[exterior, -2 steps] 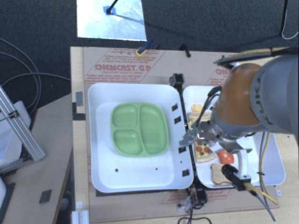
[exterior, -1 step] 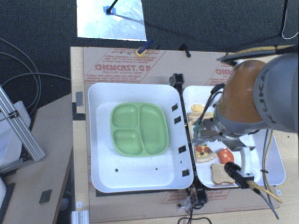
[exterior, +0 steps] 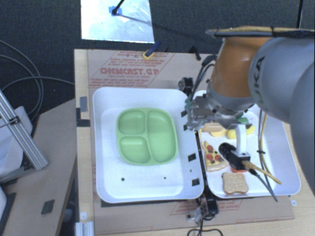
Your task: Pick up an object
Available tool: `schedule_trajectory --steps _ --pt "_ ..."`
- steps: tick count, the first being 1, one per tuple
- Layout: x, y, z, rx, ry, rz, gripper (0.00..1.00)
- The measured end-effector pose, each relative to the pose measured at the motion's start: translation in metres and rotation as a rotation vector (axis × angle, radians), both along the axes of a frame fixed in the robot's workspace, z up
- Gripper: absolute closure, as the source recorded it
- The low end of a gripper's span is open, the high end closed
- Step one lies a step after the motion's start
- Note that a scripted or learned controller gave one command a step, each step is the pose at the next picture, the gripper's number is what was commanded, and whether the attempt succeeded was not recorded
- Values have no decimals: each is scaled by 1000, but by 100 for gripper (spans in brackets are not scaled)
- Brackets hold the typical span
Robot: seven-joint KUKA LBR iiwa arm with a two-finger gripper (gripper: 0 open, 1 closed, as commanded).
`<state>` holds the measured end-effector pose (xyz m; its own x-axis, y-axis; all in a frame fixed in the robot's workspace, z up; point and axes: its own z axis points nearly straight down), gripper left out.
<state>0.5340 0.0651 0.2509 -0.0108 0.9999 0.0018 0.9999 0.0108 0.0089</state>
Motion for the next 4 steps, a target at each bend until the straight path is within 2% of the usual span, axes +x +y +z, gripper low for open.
schedule_trajectory --steps 1,2,3,4 --pt "11 36 -22 -1 8 -3 100" --pt "-36 31 37 0 7 -5 100" --pt "-35 20 195 3 -11 -6 100" --pt "-36 21 186 -1 6 -5 0"
